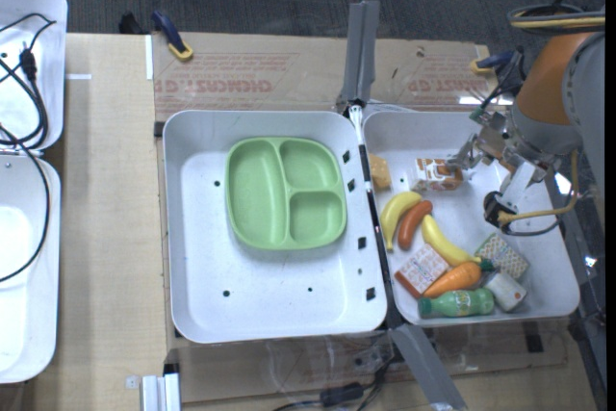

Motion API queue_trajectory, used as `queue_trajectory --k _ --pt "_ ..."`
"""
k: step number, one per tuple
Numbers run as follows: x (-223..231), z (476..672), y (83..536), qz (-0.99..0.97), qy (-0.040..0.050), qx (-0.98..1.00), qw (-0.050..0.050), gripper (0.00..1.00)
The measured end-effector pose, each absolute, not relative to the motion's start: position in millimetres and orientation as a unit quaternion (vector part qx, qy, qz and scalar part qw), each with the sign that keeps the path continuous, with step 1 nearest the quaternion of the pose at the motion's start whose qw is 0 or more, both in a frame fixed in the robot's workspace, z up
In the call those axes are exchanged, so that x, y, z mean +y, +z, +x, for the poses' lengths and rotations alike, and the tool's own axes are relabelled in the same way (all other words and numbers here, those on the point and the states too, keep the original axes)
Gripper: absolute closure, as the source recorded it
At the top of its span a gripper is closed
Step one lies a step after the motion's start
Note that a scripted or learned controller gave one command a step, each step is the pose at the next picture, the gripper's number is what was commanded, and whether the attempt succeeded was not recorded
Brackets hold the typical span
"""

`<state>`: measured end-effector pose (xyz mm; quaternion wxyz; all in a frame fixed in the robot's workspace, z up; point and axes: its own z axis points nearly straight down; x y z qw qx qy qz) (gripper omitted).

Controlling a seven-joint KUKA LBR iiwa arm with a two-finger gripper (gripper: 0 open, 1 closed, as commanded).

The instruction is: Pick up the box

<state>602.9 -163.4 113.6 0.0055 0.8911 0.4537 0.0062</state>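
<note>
My gripper (470,155) hangs low over the back of the right bin (563,298), below the orange-banded wrist. Its tip sits right beside a small white and orange box (438,173) near the bin's back wall; whether they touch is unclear. A second flat box with red and white print (420,269) lies toward the front of the bin, against a carrot (452,278). A green-checked carton (502,254) rests at the front right.
The right bin also holds two bananas (399,211), a red sausage (414,221), a bread roll (380,172), a green bottle (454,304) and a small white can (506,291). In the left bin (192,294) lies a green divided plate (286,192). A looped cable (525,221) dangles by the wrist.
</note>
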Motion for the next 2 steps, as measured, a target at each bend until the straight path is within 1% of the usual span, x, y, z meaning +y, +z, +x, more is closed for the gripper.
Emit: queue_trajectory --k 1,2 --pt "-173 530.0 95 0.904 0.0026 0.427 0.004 0.0" --pt "-131 579.1 88 0.886 -0.0027 0.464 -0.002 0.0"
